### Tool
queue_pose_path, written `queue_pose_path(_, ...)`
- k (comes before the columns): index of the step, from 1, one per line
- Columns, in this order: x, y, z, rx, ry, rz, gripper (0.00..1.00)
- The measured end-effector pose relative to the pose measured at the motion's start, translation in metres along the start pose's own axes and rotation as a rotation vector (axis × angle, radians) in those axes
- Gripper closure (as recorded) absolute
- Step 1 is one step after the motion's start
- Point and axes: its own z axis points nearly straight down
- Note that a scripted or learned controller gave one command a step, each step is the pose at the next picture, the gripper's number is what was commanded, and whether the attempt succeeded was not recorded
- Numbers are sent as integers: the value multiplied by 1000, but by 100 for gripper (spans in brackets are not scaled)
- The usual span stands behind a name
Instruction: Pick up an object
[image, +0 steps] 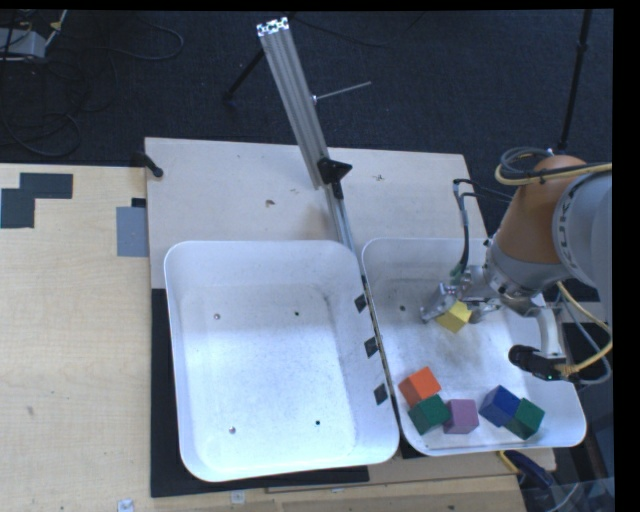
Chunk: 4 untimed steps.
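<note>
A: Reaching in from the right, arm (560, 225) sits over the right bin (400, 262), gripper (447, 305) low near the bin's middle, a bit toward its far edge.

B: Fingers?

A: Closed down on a yellow block (456, 317). Block shows at the fingertips, tilted on a corner. Can't tell if it's lifted off the bin floor or touching.

B: Other stuff in that bin?

A: All crowded along the near edge. Orange block (420, 383) w/ green block (429, 413) touching just nearer; purple block (461, 416) beside the green. Then blue block (499, 404) and a second green block (526, 418) touching, toward the near right corner.

B: Room to move?

A: Decent. Bare floor between the yellow block and the near-edge cluster; far-left part of the bin bare too. Arm body and cables hang over the right rim, so that side is tight. Divider edge w/ black tabs (368, 345) lies left of the gripper, apart from it.

B: Left bin?

A: Left bin (190, 262) shows white floor w/ a few dark specks. Slanted metal rail (297, 105) runs from the far side down to where the bins meet.
</note>
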Motion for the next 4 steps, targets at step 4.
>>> queue_pose_path(4,226,58,-100,-2,0,-5,100)
